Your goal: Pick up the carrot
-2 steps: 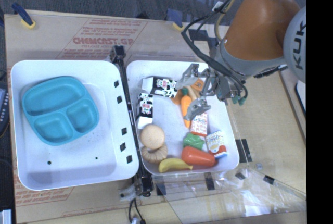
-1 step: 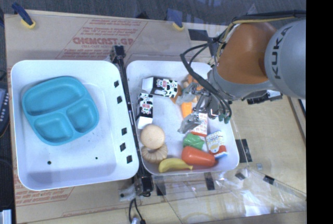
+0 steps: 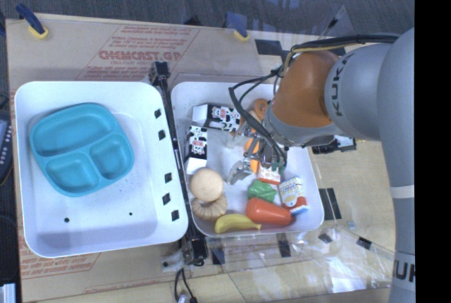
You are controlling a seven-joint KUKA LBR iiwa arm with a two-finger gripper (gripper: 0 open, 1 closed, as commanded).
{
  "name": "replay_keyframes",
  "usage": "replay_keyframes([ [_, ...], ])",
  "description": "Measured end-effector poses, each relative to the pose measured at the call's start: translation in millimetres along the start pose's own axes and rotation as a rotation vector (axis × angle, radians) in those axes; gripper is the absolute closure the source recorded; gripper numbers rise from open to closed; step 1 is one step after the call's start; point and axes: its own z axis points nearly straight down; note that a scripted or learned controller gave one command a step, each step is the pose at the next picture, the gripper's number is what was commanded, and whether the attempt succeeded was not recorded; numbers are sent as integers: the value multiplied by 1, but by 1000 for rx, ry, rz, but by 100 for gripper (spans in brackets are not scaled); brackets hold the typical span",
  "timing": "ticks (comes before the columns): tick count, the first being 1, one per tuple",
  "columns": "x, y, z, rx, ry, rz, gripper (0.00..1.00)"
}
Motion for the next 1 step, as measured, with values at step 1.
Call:
replay_keyframes([
  [1,-1,2,-12,0,-3,-9,100],
])
